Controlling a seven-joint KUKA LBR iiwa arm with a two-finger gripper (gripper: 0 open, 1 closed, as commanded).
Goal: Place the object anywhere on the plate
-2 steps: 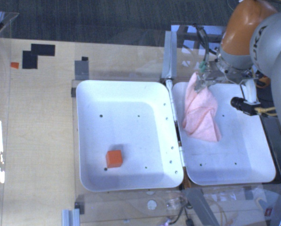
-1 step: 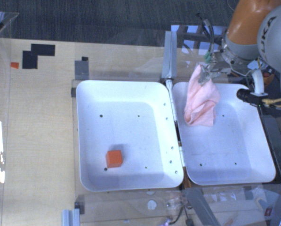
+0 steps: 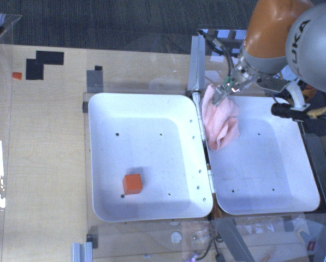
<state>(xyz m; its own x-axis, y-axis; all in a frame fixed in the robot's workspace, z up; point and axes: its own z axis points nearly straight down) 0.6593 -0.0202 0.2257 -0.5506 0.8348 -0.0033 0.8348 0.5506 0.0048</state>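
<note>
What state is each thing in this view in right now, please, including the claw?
Pink cloth: crumpled, hanging from the claw over the left edge of the right bin.
Claw: shut on the cloth's top.
Orange block: resting flat on the left bin's floor, untouched.
Left bin: upright, holding the block.
Right bin: upright, beside the left bin.

A pink cloth (image 3: 219, 120) — soft, crumpled, hanging in folds — sits at the right bin's (image 3: 272, 201) upper-left corner, against the edge it shares with the left bin (image 3: 105, 146).
</note>
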